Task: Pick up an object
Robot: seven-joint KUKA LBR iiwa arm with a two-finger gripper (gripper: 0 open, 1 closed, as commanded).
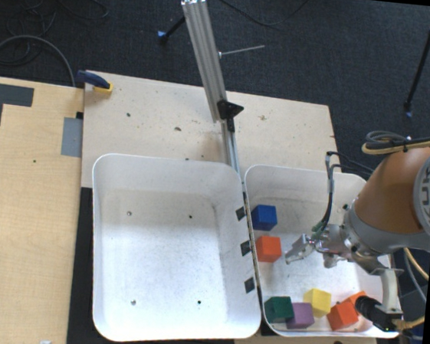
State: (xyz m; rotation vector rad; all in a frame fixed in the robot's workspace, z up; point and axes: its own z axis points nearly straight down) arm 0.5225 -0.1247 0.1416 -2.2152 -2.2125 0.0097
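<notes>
The pale wooden worktop (167, 116) carries two shallow white plastic bins side by side. Taking the right-hand white bin (294, 186) as the landmark, the larger left-hand white bin (120, 195) sits just beside it on its left, their rims touching along a line marked by small black clips. A long ribbed aluminium bar (208, 59) slants up and away from the far end of that shared edge.

The grey arm with its orange band (397, 200) reaches over the landmark bin from its right side. Its metal two-finger pincer (299, 250) hangs above the middle of the bin floor, fingers pointing left toward the bin's left wall. The fingers look slightly apart, with nothing between them.

Inside the landmark bin lie six small blocks. A blue cube (264, 216) rests near the left wall, toward the far half. A red-orange cube (269, 248) sits just nearer than it, close to the pincer tips but apart from them. Along the near rim, from left to right: a dark green cube (279, 308), a purple cube (300, 316) touching it, a yellow cube (319, 300) just behind the purple one, and an orange cube (343, 313) toward the near right corner.
</notes>
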